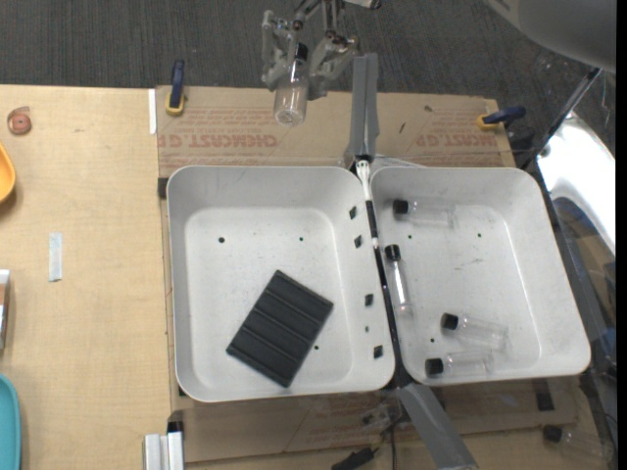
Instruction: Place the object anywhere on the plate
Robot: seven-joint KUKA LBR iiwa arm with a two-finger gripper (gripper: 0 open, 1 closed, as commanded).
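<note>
Arm [558, 8] cut off top-right, end effector [294, 62] fingers blurred, unclear

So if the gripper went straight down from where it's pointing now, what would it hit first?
Probably the cardboard sheet behind the left bin, not the black plate. The gripper holds a clear vial beyond the bin's far rim, though height is hard to judge.

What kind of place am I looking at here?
Probably a robotics lab bench: two shallow white bins on taped-down cardboard, small clear plastic vials with black caps in one, and a robot's tool holding a clear vial above.
</note>
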